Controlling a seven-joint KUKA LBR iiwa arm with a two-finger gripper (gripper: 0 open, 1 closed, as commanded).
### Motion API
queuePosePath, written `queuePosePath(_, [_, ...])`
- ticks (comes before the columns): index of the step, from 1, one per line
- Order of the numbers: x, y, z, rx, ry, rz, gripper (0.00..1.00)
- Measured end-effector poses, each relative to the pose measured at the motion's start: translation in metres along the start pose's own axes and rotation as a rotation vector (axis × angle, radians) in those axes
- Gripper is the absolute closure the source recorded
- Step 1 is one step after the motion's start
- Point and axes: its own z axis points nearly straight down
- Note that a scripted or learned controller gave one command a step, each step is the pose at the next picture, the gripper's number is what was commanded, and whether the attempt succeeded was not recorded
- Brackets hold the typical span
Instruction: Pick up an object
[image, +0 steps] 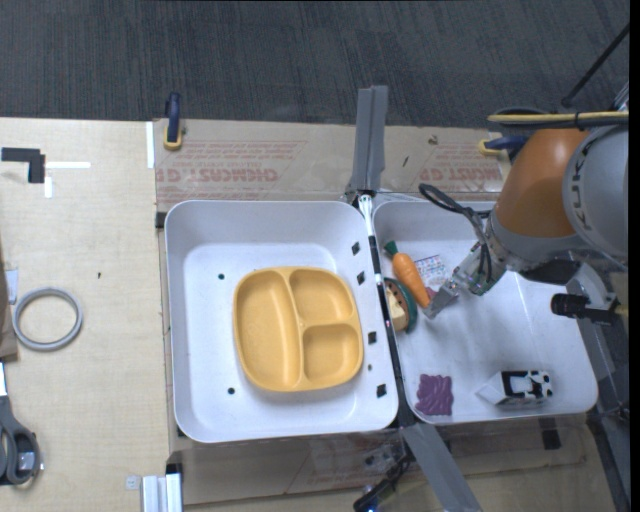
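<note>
My gripper (440, 299) hangs low in the right bin (560, 350), just right of an orange carrot (410, 279) that lies slantwise near the bin's left wall. It looks close to the carrot's lower end, and nothing shows in its grasp. A small brown and green toy (399, 305) rests against the left wall below the carrot. A purple piece (435, 394) lies at the bin's front. A black and white box (522, 386) sits at the front right.
The left bin (200, 300) holds a yellow divided plate (298, 328). The grey and orange arm (545, 190) covers the right bin's back right. A printed card (430, 266) lies by the carrot. A grey ring (45, 318) and scissors (15, 450) lie on the bench at left.
</note>
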Motion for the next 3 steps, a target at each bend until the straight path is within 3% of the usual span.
queuePosePath(1, [0.008,-0.009,-0.044,0.0,-0.001,0.16,0.0])
queuePosePath(2, [-0.025,0.031,0.0,0.002,-0.001,0.46,0.0])
queuePosePath(3, [-0.025,0.032,-0.009,0.003,-0.003,0.456,1.0])
